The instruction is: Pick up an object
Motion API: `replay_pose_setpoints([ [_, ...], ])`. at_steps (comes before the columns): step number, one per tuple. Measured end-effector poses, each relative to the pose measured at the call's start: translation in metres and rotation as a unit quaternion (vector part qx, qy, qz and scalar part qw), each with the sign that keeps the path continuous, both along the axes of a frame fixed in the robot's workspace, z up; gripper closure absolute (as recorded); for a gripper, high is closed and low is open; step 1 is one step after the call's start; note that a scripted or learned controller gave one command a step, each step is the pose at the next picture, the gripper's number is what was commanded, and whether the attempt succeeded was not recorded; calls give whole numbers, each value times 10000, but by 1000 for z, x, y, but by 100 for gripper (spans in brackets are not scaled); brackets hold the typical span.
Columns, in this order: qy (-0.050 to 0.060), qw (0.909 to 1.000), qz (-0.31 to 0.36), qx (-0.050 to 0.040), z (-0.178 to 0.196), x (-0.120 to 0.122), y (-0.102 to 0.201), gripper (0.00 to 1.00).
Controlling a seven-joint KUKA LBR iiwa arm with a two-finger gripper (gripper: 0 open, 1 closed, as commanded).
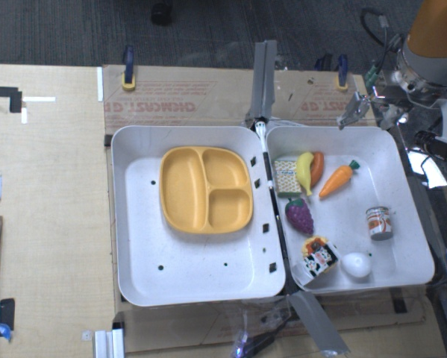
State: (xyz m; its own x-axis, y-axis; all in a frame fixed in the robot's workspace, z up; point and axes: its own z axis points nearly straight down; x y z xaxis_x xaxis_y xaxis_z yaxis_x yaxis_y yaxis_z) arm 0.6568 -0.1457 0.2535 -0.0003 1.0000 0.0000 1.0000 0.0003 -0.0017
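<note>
So far:
Tool [355, 110]: above right bin's [402, 200] far rim, holding nothing; spread or pressed, cannot tell.
Carrot [336, 181]: untouched; pickup all left.

My bench [44, 200] was pale wood, and on it sat two shallow white bins, touching side by side. The left bin [133, 274] was my landmark. The right bin [410, 200] lay against its right wall. Behind the left bin a brown cardboard sheet [186, 99] lay flat. Well to its left, near the bench's far edge, lay a small black piece [7, 95].
</note>
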Motion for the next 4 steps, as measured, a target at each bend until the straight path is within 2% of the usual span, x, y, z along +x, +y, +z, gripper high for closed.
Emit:
replay_pose_setpoints([
  [1, -13, 9949, 1010, -5, -162, -10, -47, 0],
  [2, -21, 9950, 994, -11, -152, -10, -48, 100],
  [3, -9, 9853, 1711, -2, -95, -38, 4, 100],
  [4, -8, 9853, 1708, -1, -95, -38, 4, 0],
])
